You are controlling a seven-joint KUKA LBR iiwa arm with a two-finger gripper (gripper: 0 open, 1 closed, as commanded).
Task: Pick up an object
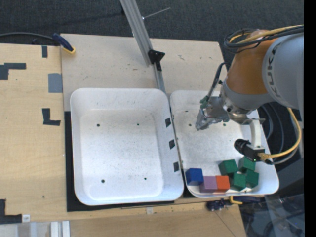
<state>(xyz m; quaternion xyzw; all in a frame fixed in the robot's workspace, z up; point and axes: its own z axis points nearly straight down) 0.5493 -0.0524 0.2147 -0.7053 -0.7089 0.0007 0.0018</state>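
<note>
The left bin [121, 144] sat on the bench [29, 132], its white floor speckled with dark flecks. A slanted metal pole [140, 28] ran down toward the seam between the bins. In the right bin [207, 142], the blocks were crowded along the near edge: a blue block [194, 176], then a purple block [210, 183] touching an orange block [222, 182], then a heap of green blocks [240, 173] in the corner. The gripper [203, 121] hung over the bin's far part, well apart from them, nothing visibly between its fingers; whether it was clenched or released I could not tell.
</note>
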